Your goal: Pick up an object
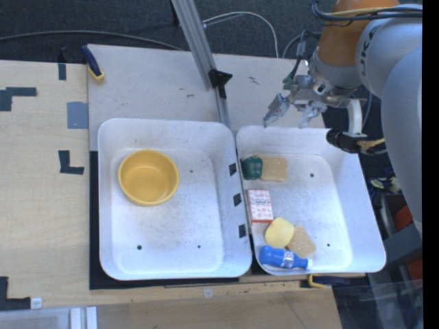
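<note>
From the camera above, we see the pincer (293, 113) released and holding nothing, above the far rim of the right bin (343, 204). The things to pick lie in this bin: a green object (252, 167) touching a tan sponge (274, 169), and nearer a small box (259, 205). We would choose the box, since it lies apart, and descend straight over it.

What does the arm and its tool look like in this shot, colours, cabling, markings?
The arm is a thick, rounded light-grey body with a glossy orange band above the wrist. Black cables loop over the orange section and run down toward the wrist. The tool is a small metallic grey assembly with two thin fingers, and a white bracket hangs beside it. I can read no markings.
</note>
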`<action>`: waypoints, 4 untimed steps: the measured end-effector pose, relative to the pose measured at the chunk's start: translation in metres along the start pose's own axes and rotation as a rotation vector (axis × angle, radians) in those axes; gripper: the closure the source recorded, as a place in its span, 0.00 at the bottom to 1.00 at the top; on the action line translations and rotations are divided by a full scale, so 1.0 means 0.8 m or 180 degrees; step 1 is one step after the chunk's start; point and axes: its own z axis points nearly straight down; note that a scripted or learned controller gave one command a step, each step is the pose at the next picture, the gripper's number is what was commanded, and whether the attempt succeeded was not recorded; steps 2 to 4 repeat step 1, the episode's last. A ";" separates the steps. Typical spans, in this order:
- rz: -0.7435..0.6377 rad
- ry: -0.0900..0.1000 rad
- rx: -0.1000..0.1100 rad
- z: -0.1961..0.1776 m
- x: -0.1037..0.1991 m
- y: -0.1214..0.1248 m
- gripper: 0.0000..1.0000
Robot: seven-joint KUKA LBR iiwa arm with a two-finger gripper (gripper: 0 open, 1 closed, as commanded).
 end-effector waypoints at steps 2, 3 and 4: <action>0.0001 -0.0001 0.0001 0.000 0.000 0.000 0.00; 0.0001 -0.0001 0.0001 0.000 0.000 0.000 0.00; 0.0001 -0.0001 0.0001 0.000 0.000 0.000 0.00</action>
